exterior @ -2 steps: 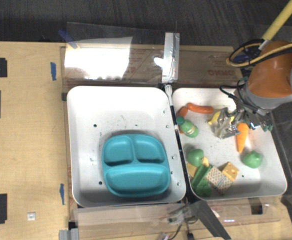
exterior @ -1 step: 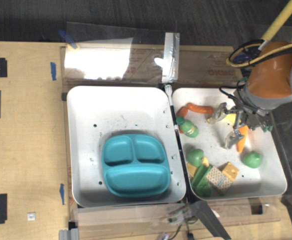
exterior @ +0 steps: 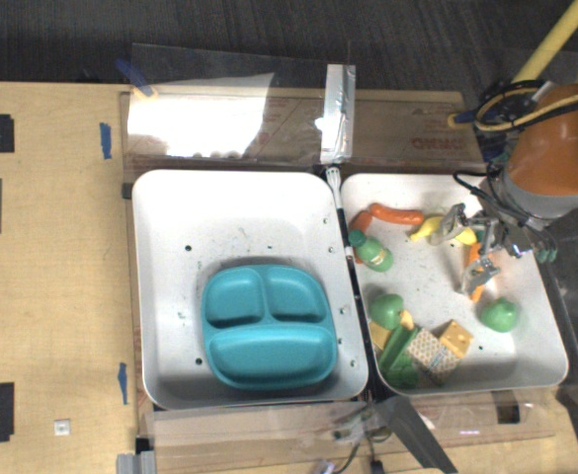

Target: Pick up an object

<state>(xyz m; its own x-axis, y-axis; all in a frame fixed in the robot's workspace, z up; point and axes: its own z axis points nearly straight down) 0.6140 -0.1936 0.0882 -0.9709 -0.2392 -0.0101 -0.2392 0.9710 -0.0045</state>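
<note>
The right bin (exterior: 536, 363) holds several toy items. An orange carrot-like piece (exterior: 395, 215) and a yellow piece (exterior: 425, 230) lie at its far side. A green round piece (exterior: 373, 256) sits near the left wall, and a green ball (exterior: 499, 314) lies to the right. Near the front lie another green piece (exterior: 387, 310), a green cucumber (exterior: 399, 355), a patterned block (exterior: 429, 352) and a wooden cube (exterior: 456, 339). My gripper (exterior: 476, 250) hangs low over the bin's right middle, just above a small orange piece (exterior: 480, 270).
The left bin (exterior: 160, 215) holds a teal divided plate (exterior: 267, 326). A clear plastic sheet (exterior: 209, 117) and a metal bracket (exterior: 338, 112) lie behind the bins. The arm's orange band (exterior: 557, 161) and cables (exterior: 506, 107) stand over the right bin's far right corner.
</note>
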